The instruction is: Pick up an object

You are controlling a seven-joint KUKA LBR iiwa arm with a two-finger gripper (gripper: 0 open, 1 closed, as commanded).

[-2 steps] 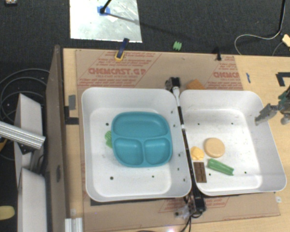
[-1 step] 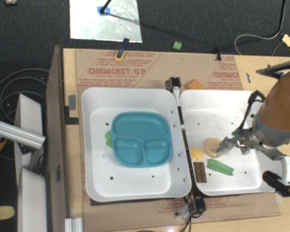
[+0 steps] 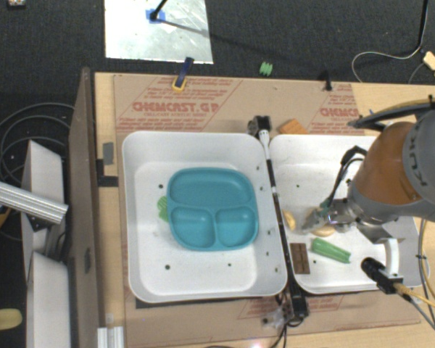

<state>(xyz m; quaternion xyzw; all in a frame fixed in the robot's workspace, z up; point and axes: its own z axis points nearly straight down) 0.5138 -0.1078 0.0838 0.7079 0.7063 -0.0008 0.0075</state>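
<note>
Reach in progress over the right white bin (image 3: 304,154).
Your gripper (image 3: 323,220), grip unreadable, hovers on the pale rounded object (image 3: 323,230); green block (image 3: 330,251) at five o'clock. Descend next.

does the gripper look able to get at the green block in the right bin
Probably yes: the green block lies bare on the right bin's floor, just below the gripper, with nothing on it.

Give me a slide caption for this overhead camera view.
Arm's claw low in right bin near green piece; teal tray in left bin.
</note>
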